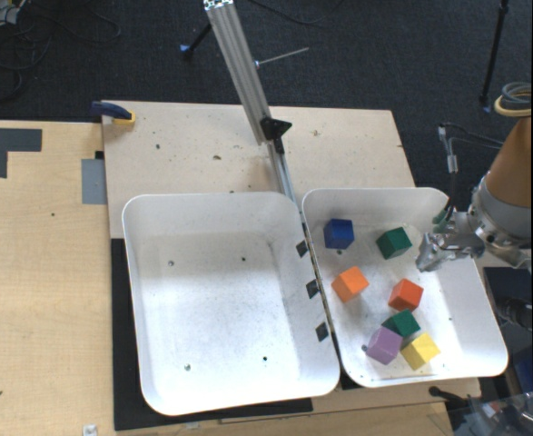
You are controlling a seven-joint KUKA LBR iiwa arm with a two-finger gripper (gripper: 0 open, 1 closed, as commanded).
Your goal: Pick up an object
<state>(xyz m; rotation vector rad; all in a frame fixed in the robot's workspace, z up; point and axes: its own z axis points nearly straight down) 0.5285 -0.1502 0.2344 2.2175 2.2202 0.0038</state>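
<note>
The right bin (375,198) holds several small blocks: a blue one (339,233), a green one (394,242), an orange one (350,283), a red one (406,293), a dark green one (400,323), a purple one (384,344) and a yellow one (419,351). My gripper (432,253) hangs at the bin's right side, just right of the green block and above the red one. Nothing shows between its fingers.
The left bin (157,216) lies beside the right one, with black clips along the shared wall. A slanted aluminium bar (244,71) rises behind the bins. A blue and yellow clamp (113,112) sits at the bench's back left corner.
</note>
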